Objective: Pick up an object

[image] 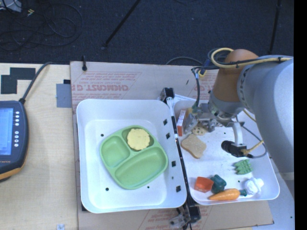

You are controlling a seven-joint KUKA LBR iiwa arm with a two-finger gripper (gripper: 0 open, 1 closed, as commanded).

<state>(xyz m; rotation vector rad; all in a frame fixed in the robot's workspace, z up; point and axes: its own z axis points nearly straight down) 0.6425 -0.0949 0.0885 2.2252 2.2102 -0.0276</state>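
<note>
My gripper (197,120) hangs low over the back left part of the right bin (268,193). Just below it lies a small speckled cookie (199,130), partly covered by the gripper. A tan bread slice (194,146) lies in front of the cookie. A red and white box (180,123) leans against the bin's left wall beside the gripper. Near the front of this bin lie a red block (203,184), a teal piece (218,181), an orange carrot (224,194), a green leafy piece (242,166) and a white piece (253,185).
The left bin (91,176) holds a green divided plate (139,166) with a yellow round piece (138,138) in its back compartment. A tablet (9,133) lies on the bench at far left. The grey arm (268,99) fills the space over the right bin's back right.
</note>
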